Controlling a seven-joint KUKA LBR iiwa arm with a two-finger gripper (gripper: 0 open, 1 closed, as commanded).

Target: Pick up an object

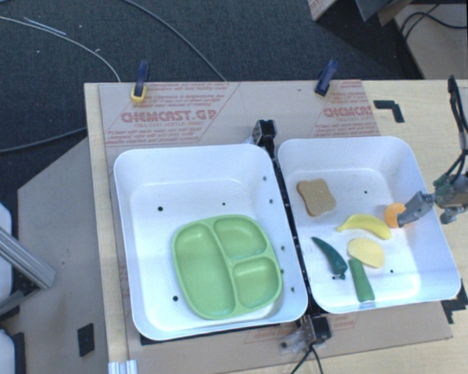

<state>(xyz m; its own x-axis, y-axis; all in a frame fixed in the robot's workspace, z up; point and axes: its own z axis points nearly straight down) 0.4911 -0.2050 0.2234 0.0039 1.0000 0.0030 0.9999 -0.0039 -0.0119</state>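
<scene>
Evidently no pick is made yet: the claw (418, 207), whose grip state I cannot tell, sits just beside the orange piece (395, 212), with the banana (366, 225) slightly farther off, both resting in the right bin (356, 150).

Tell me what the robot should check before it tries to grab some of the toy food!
1. Food to grab in the right bin: ok. Banana, orange piece, tan bread slice, green pepper and others lie there.
2. Gripper near a target: ok, it sits beside the orange piece.
3. Fingers open enough: cannot tell.
4. Anything held already: cannot tell.
5. Targets crowded: not ok, the orange piece touches the banana's end.
6. Green divided plate out of the way: ok, it lies in the left bin.
</scene>
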